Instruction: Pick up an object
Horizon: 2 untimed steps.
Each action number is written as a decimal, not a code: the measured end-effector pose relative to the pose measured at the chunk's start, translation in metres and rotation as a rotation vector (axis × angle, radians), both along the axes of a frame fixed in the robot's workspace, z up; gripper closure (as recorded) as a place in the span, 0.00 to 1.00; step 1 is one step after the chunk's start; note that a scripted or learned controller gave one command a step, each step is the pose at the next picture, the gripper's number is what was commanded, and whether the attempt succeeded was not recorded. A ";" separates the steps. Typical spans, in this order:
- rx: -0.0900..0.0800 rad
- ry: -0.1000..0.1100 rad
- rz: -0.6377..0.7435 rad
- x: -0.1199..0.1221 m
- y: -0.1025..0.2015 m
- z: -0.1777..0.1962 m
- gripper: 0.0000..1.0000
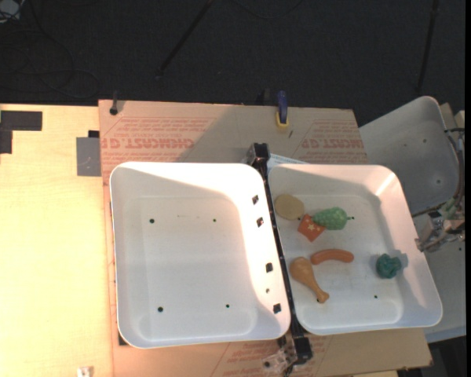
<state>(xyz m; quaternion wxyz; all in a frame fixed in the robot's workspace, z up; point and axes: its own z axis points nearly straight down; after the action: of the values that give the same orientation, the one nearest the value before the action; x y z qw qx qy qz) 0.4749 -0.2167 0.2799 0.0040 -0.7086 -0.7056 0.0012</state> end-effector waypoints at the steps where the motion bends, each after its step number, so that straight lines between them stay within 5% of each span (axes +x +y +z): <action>1: 0.000 0.001 0.003 0.000 -0.001 0.009 1.00; 2: -0.002 -0.011 0.014 0.063 0.065 0.039 1.00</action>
<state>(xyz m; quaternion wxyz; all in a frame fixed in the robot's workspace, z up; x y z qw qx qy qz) 0.5375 -0.1517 0.3189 -0.0008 -0.7038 -0.7104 -0.0018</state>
